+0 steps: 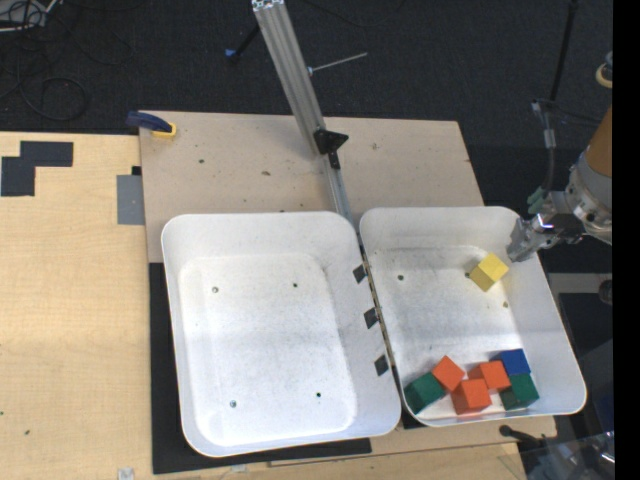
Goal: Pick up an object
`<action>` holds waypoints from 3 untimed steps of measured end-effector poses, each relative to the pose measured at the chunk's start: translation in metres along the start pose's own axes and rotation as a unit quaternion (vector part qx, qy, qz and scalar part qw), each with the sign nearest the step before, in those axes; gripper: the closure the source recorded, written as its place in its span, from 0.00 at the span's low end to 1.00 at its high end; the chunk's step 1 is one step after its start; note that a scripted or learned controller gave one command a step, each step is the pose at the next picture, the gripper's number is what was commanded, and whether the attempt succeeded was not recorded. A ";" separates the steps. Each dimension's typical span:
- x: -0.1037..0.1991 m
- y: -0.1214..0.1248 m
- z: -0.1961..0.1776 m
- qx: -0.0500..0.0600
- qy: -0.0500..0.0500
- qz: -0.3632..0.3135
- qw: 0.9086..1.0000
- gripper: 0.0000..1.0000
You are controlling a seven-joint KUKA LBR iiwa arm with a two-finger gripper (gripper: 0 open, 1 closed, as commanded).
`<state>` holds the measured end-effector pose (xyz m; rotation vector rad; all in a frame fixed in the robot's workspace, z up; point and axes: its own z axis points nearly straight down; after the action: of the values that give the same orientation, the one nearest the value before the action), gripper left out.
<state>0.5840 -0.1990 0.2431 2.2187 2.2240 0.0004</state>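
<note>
Gripper (527,236) sits at the right bin's (440,223) far right rim, reaching in from the right under the grey arm (590,193) with its orange band — whether it is spread or closed cannot be told at this size. Nothing is visibly pinched. Yellow block (488,272) lies tilted on the bin floor just beside the gripper tip, to its lower left, apart from the rest. Cluster in the near right corner — three orange blocks (472,382), a green block (425,392) on the left, a blue block (514,362) and another green one (519,395) on the right, all touching or nearly so. Left bin (190,233) adjoins the right one. Slanted aluminium rail (295,73) stands behind the bins.
</note>
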 end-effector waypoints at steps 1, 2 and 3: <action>0.047 0.002 0.009 0.002 0.001 -0.001 1.000 1.00; 0.103 0.000 0.001 0.002 0.002 -0.001 1.000 1.00; 0.145 -0.003 0.002 0.002 0.001 0.000 1.000 1.00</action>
<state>0.5807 -0.0540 0.2411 2.2209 2.2284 -0.0028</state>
